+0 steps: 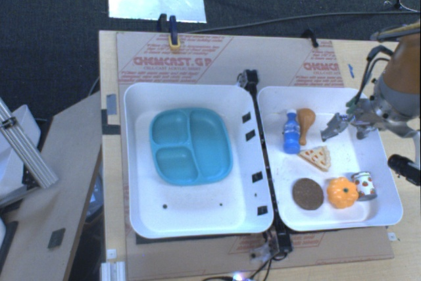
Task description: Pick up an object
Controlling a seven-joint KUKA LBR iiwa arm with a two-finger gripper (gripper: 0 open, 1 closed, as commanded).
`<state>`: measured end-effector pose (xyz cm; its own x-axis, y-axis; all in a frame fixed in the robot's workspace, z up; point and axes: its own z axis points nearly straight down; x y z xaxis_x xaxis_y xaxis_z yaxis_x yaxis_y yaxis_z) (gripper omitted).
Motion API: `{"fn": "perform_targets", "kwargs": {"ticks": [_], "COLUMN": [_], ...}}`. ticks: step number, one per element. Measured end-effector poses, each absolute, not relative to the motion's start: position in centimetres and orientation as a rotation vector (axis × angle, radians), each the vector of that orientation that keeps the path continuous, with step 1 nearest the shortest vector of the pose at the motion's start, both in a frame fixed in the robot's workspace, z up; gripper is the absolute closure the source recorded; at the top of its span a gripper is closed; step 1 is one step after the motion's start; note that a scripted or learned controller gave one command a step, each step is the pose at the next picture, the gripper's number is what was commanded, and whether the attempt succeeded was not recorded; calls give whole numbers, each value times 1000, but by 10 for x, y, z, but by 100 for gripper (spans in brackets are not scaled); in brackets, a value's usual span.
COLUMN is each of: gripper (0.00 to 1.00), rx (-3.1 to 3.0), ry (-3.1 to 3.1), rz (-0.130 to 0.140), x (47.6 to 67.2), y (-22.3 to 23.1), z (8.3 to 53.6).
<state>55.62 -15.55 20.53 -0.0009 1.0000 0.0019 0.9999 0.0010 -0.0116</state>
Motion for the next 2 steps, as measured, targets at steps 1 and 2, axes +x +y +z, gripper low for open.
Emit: {"fn": "perform_targets", "kwargs": {"ticks": [1,2], "gripper": [0,0], "rx": [-2218,-2219], "ry": [-2226,-2223], "rz": [-1,1], "x": [559,562], "y": [-155,-157], "z": [213,151]}}
